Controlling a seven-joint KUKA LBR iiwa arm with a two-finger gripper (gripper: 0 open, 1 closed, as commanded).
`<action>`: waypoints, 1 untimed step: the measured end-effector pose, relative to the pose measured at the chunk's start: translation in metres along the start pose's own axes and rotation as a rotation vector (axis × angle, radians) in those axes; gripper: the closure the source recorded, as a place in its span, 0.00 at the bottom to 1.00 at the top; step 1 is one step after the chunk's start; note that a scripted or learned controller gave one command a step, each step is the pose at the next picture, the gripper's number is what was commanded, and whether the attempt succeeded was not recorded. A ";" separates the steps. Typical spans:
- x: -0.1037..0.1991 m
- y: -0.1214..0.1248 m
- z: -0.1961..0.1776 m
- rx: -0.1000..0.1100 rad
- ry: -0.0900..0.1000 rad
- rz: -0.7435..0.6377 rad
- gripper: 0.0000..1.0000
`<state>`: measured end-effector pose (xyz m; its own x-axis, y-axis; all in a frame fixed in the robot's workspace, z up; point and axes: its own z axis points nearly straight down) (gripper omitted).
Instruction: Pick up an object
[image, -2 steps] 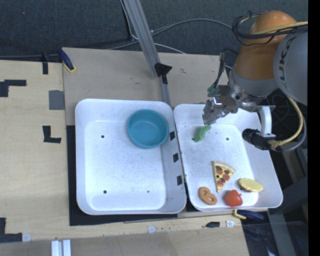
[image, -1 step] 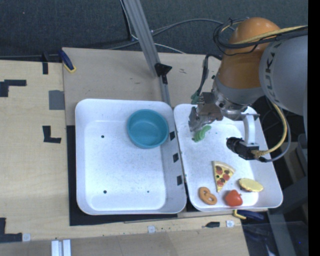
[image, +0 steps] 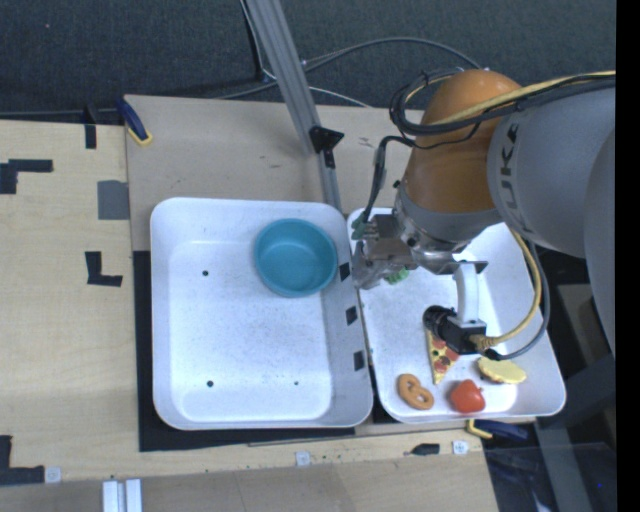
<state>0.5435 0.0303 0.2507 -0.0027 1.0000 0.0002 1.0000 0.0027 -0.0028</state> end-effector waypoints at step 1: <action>0.046 -0.016 0.002 -0.002 0.000 -0.001 1.00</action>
<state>0.5273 0.0758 0.2487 -0.0039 1.0000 0.0004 1.0000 0.0039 -0.0012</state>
